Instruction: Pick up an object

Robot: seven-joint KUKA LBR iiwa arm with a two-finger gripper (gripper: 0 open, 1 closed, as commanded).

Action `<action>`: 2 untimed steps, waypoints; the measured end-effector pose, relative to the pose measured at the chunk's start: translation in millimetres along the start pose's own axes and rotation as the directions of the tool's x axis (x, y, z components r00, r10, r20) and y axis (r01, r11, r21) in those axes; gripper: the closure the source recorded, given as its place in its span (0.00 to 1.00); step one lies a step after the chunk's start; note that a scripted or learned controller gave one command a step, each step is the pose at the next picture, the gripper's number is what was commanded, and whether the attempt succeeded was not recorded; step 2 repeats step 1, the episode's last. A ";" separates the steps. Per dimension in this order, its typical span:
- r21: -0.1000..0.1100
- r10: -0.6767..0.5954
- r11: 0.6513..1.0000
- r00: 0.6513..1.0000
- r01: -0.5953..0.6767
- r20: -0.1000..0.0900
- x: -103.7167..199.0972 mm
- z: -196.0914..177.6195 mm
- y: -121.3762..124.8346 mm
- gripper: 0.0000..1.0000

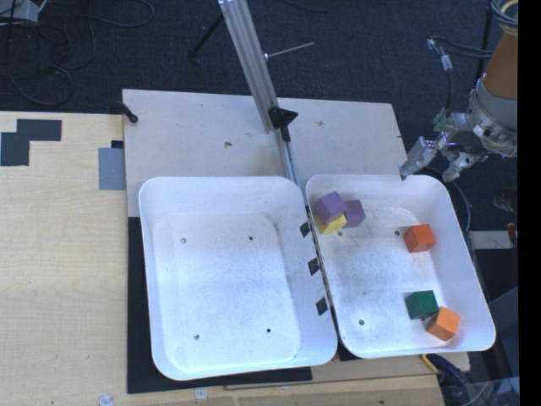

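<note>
Right bin (461, 227), contents: red block (418, 238) near its far right wall; green block (421, 304) touching orange block (444, 322); purple-and-yellow cluster (336, 211). Gripper (435, 161) above the far right corner, jaws spread, carrying nothing. Recommended: descend over the isolated red block, away from the wall.

At the right edge of the frame, the robot arm (505, 62) shows an orange band above a pale grey, ring-shaped wrist. Below the wrist, the gripper (437, 160) is a cluster of bare grey metal parts ending in two slim, dark-tipped fingers (416, 161). A thin black cable (456, 51) loops beside the arm, upper right.
</note>
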State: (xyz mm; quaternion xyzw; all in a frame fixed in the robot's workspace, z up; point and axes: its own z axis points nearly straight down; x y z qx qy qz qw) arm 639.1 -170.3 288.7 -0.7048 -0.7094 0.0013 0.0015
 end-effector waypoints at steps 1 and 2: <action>-0.006 0.002 1.000 1.000 -0.002 -0.001 47.7 -19.3 18.2 0.00; -0.006 0.002 1.000 1.000 -0.002 -0.001 47.7 -19.3 18.2 0.00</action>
